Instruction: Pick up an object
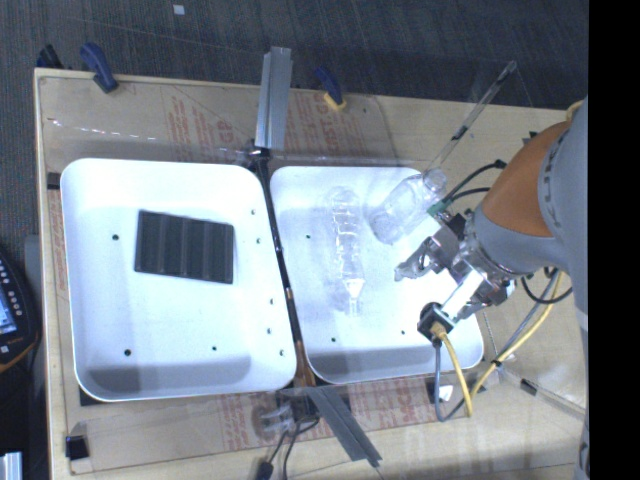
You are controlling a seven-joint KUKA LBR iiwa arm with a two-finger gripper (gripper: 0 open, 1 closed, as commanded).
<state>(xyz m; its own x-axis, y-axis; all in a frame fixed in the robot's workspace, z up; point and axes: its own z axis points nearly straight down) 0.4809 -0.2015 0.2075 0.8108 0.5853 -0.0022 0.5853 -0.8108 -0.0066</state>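
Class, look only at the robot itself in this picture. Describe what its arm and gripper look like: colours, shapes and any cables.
The arm is thick, rounded and grey, with a broad orange band above the wrist. The gripper is a cluster of silvery metal parts and black fittings. A yellow cable loops down from a black connector beside it, and thin black cables arc around the wrist.

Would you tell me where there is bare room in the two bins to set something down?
Left bin: free floor all around the dark ribbed pad, widest below it. Right bin: crowded by two clear bottles and the gripper; only its lower-left strip is bare.
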